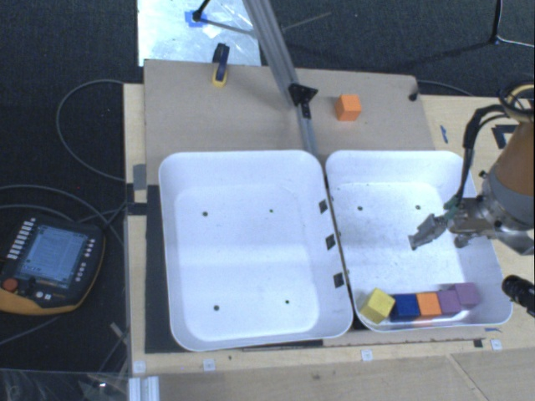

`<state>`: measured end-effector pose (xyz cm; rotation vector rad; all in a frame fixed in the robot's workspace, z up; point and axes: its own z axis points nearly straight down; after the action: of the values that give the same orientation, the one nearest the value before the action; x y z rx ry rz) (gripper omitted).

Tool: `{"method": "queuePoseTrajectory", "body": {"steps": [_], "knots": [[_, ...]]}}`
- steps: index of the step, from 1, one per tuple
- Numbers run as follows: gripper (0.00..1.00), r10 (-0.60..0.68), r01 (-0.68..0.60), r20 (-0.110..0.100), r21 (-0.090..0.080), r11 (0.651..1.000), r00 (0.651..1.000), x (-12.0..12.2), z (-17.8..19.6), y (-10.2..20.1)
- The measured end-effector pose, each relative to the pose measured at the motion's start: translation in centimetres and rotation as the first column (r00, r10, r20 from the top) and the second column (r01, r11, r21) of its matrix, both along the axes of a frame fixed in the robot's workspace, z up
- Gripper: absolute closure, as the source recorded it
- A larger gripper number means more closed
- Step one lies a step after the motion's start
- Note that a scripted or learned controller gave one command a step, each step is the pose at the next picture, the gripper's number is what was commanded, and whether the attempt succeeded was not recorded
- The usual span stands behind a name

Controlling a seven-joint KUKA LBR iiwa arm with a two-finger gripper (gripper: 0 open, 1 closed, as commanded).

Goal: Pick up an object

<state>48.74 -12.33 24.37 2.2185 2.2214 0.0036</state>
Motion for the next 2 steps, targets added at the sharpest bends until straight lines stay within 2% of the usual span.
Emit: {"method": "queuePoseTrajectory", "body": {"steps": [1, 2], "knots": [[1.0, 0.004, -0.004, 0.003, 0.0, 1.0, 1.0, 0.1, 1.1, 0.0], [1.0, 0.001, -0.001, -0.007, 0.001, 1.0, 1.0, 0.8, -4.5, 1.1]]}}
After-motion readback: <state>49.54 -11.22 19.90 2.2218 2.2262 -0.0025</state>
